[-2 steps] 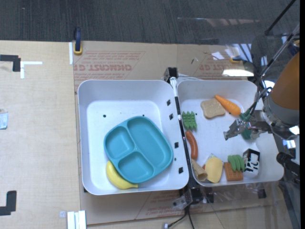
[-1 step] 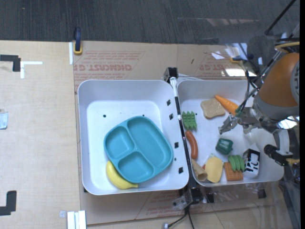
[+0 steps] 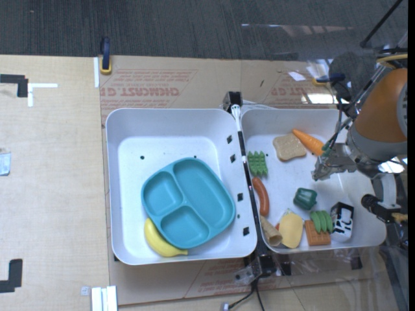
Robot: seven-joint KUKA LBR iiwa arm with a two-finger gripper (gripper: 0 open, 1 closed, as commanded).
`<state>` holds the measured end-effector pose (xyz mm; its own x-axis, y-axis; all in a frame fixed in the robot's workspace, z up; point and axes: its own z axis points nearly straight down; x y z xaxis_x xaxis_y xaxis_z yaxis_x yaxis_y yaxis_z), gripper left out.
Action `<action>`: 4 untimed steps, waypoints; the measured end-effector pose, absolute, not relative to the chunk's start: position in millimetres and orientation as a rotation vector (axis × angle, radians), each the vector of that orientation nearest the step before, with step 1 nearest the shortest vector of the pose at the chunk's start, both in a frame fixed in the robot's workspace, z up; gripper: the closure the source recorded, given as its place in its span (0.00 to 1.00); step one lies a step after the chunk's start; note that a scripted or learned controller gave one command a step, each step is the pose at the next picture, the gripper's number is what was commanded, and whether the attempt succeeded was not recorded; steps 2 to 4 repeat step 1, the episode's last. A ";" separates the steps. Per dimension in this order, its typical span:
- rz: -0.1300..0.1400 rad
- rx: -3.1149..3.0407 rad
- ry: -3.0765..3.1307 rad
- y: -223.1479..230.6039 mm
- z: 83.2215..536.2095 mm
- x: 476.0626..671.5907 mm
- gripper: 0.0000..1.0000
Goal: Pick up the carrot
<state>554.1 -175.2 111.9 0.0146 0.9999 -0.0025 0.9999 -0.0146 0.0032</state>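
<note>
Two white bins sit side by side on a wooden surface (image 3: 52, 193), seen from above. The left bin (image 3: 123, 135) holds a blue divided plate (image 3: 188, 203) with a banana (image 3: 159, 240) touching its 7 o'clock edge. In the right bin (image 3: 285, 123), the carrot (image 3: 308, 141) lies tilted near the 12 o'clock wall, just beside a bread slice (image 3: 289, 148) at its 9 o'clock. The grey arm (image 3: 382, 118) with its orange band reaches in from 3 o'clock. Its gripper (image 3: 322, 172) hangs just at the carrot's 5 o'clock; whether the fingers are open or closed cannot be told, and the carrot is not between them. Toward 6 o'clock in this bin lie a green pepper (image 3: 305, 198), a sausage (image 3: 262, 195), a cheese wedge (image 3: 292, 229) and other play food.
</note>
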 end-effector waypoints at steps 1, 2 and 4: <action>-0.004 2.401 2.026 -99.5 215.7 599.4 1.00; -0.004 2.401 2.026 -99.5 215.7 599.4 1.00; -0.004 2.401 2.026 -99.5 215.7 599.4 1.00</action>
